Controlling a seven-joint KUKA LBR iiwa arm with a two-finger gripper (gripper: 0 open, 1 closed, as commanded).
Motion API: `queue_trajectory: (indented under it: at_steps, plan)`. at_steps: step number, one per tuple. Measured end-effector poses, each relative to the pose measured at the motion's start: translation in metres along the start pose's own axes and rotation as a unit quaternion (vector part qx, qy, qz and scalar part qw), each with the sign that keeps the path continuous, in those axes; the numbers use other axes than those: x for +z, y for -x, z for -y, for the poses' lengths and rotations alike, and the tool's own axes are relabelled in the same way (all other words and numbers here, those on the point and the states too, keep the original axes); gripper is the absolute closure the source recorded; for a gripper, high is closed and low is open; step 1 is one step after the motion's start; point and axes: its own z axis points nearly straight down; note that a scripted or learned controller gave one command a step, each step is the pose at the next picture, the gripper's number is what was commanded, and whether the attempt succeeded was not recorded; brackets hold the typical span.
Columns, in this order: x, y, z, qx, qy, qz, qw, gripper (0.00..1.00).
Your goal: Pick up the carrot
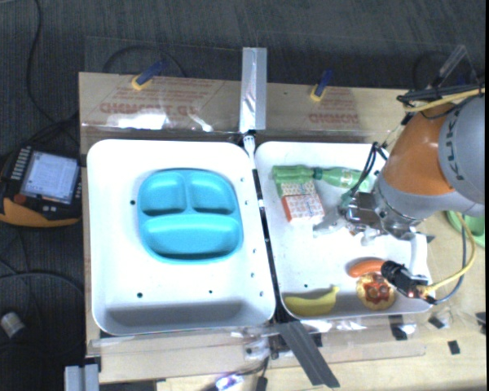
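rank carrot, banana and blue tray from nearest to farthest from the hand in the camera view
Measured from the hand:
1. Carrot, just below the hand in the right bin.
2. Banana, lower left of the hand, at the right bin's front edge.
3. Blue tray, far left, in the left bin.

The carrot (363,265) is hemmed in by an apple (375,292) just below and the gripper (367,218) above; open bin floor (310,259) is left to its left, above the banana (312,301).
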Motion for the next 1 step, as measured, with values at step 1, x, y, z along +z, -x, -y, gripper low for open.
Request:
queue_trajectory:
  at_steps: [1]
  plan:
    - [0.0415, 0.0600, 0.0130, 0.019, 0.006, -0.003, 0.9998, 0.00]
